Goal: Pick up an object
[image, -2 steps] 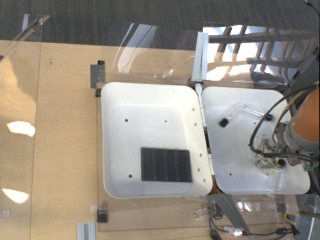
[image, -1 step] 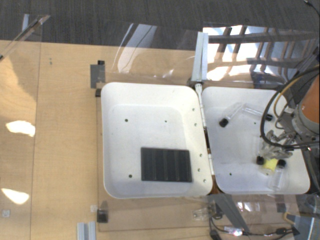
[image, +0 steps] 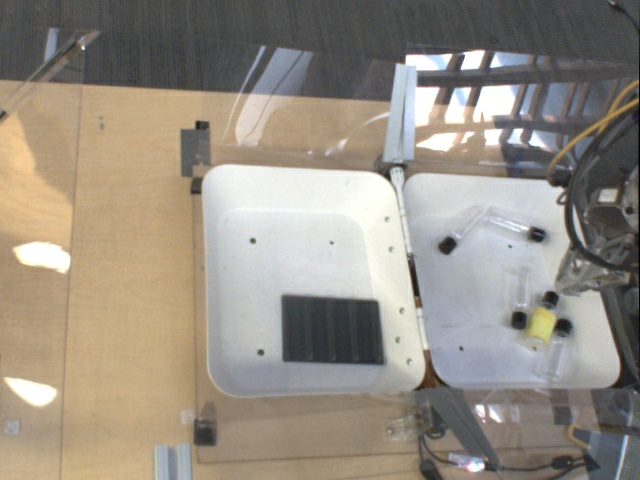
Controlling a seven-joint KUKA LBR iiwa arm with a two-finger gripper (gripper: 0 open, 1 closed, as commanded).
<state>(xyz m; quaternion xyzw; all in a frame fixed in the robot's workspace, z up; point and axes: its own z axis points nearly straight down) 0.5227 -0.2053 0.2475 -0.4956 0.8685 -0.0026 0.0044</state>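
In the left bin [image: 230, 268] a black ridged rectangular pad [image: 331, 330] lies flat near the front. The right bin [image: 470, 348] holds several clear tubes with black caps. One tube [image: 462, 231] and another [image: 512, 227] lie towards the back. A third tube [image: 520, 301] lies beside a small yellow piece [image: 541, 326] near the front right. My gripper [image: 582, 274] hangs at the right bin's right side, just above and to the right of the yellow piece, with cables around the wrist. Nothing shows in its grasp.
A metal divider post [image: 400, 118] stands behind the gap between the bins. Clear plastic walls rise at the back. Cables and bracket parts [image: 470, 438] lie in front of the right bin. Wooden bench top [image: 100, 268] stretches to the left.
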